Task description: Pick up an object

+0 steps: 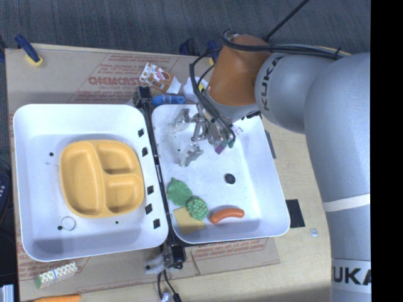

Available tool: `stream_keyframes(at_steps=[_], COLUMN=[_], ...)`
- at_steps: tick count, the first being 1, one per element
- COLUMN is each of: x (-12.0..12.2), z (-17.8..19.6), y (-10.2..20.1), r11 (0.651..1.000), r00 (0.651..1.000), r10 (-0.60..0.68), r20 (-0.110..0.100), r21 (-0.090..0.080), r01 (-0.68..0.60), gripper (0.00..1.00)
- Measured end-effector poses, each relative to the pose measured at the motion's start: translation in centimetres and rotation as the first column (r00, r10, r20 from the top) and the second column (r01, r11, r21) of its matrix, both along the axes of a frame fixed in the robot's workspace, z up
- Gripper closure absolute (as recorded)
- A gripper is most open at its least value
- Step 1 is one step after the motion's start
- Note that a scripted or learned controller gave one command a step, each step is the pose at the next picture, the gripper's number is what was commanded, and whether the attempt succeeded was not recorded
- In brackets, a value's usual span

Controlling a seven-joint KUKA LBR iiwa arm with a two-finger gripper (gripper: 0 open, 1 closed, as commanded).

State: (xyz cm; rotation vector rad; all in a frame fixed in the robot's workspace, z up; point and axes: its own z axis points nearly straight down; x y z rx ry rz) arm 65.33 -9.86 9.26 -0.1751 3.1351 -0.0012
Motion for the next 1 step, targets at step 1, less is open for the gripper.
stream_keyframes(at_steps=[1], x=[-5.10], z=[-0.08], y=[0.04], r11=[0.971], r00=[0.971], r10=[0.239], r20=[-0.004], r21=[0.001], r01=[-0.239], gripper=[0.00])
